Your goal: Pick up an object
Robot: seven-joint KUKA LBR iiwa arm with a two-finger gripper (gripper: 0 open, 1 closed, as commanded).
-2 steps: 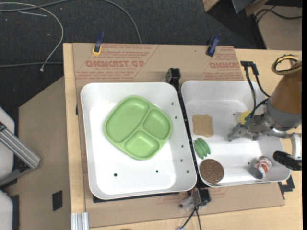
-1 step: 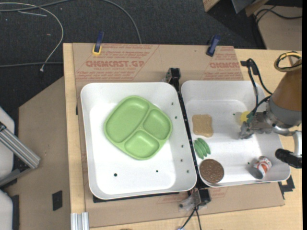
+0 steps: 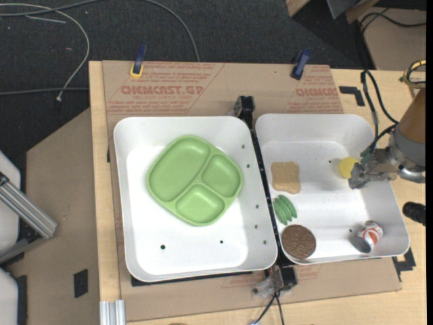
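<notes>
Gripper (image 3: pixel 360 175) sits low over the right bin (image 3: pixel 318 131), near that bin's right wall, with the grey arm (image 3: pixel 413 144) coming in from the right above it. Whether it is clenched or released cannot be told from this angle. A small yellow object (image 3: pixel 346 166) lies just beside it on its left, touching or nearly touching; I cannot tell whether it is being grasped.

Taking the right bin as the landmark: a tan slice of bread (image 3: pixel 285 176) lies near its left wall, about midway along. Just below the bread is a green leafy piece (image 3: pixel 285 209), also close to the left wall. A round brown disc (image 3: pixel 298 241) rests at the bin's near left corner, against the front rim. A small red-and-white item (image 3: pixel 369 234) lies at the near right corner.

Left of the right bin, touching it along a shared edge, is the left bin (image 3: pixel 135 242). A green divided plate (image 3: pixel 195 179) with three sections lies in its middle, turned at an angle.
</notes>
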